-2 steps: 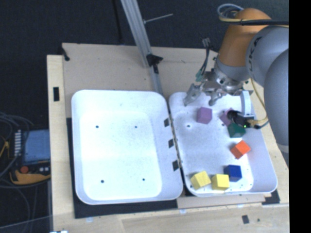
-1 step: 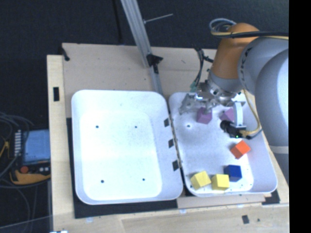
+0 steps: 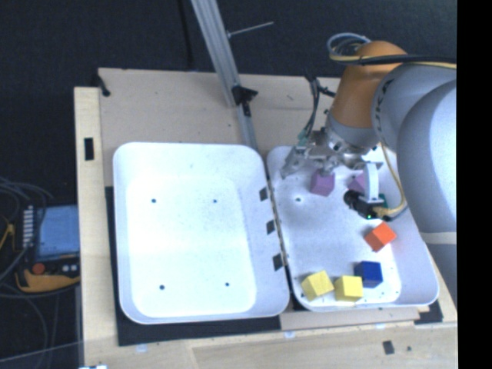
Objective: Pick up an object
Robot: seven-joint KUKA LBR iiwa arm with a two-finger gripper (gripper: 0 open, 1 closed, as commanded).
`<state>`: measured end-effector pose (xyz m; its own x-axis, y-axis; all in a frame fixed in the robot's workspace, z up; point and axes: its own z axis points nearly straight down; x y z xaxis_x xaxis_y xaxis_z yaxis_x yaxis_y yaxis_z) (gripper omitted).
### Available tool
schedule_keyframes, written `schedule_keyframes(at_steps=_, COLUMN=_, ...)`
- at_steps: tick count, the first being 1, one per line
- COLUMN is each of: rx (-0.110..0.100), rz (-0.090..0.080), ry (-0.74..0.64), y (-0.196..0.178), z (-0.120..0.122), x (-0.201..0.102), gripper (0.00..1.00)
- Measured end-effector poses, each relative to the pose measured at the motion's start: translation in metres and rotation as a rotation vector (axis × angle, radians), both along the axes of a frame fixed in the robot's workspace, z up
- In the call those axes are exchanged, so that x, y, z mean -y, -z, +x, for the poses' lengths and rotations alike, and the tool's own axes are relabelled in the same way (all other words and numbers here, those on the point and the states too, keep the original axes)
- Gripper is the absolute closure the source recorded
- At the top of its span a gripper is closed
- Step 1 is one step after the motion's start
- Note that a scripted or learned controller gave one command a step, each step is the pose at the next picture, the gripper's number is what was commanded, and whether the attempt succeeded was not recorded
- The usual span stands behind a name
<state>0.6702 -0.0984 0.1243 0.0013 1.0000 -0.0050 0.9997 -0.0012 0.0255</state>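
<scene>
A purple block sits at the far end of the right bin, directly under the gripper; whether the fingers grasp it cannot be told. A second purple block lies just right. Nearer are an orange block, a blue block and two yellow blocks. The left bin lies alongside.

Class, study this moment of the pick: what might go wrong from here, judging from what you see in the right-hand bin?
1. The tool sits just above the purple block, which lies near the right bin's far rim; a grasp may clip the wall or slip.
2. A second purple piece lies close beside it and may be nudged.
</scene>
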Motion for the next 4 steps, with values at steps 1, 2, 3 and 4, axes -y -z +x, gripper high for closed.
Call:
schedule_keyframes(at_steps=1, rx=0.005, rz=-0.003, ry=0.004, y=-0.010, z=0.001, x=0.002, gripper=1.00)
schedule_keyframes(at_steps=2, rx=-0.020, rz=0.003, ry=0.003, y=-0.055, z=0.004, x=0.007, gripper=1.00)
schedule_keyframes(at_steps=3, rx=-0.021, rz=0.004, ry=0.001, y=-0.080, z=0.005, x=0.008, gripper=1.00)
schedule_keyframes(at_steps=4, rx=-0.024, rz=0.007, ry=-0.008, y=-0.099, z=-0.010, x=-0.042, gripper=1.00)
